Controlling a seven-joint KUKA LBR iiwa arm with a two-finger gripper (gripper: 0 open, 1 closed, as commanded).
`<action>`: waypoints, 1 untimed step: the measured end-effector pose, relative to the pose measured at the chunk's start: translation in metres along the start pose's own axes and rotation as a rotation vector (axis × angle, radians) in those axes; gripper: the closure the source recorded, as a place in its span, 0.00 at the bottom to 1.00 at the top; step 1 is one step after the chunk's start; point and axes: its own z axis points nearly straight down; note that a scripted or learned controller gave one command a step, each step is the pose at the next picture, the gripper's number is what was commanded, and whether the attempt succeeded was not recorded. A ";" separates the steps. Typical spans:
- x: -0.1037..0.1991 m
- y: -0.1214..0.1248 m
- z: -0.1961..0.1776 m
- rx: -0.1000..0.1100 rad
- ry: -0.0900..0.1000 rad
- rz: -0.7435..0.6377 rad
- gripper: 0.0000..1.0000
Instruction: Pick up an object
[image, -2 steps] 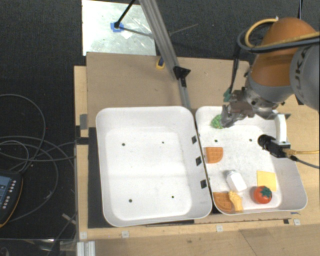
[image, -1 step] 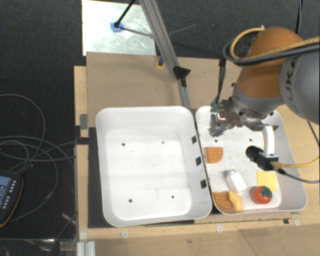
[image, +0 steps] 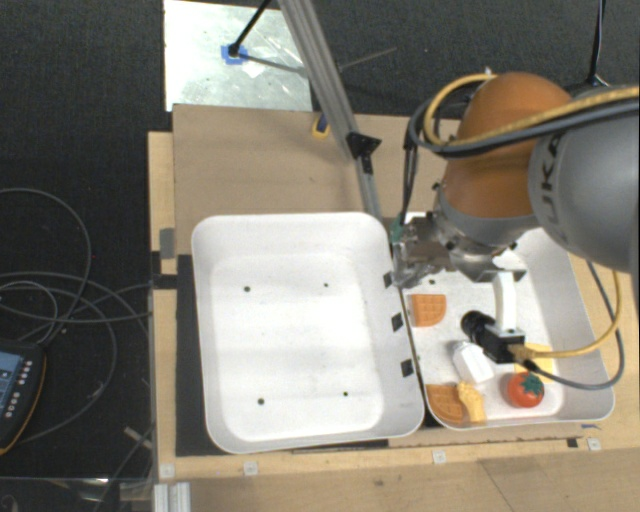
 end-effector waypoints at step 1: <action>0.036 -0.032 0.004 0.000 0.000 0.000 1.00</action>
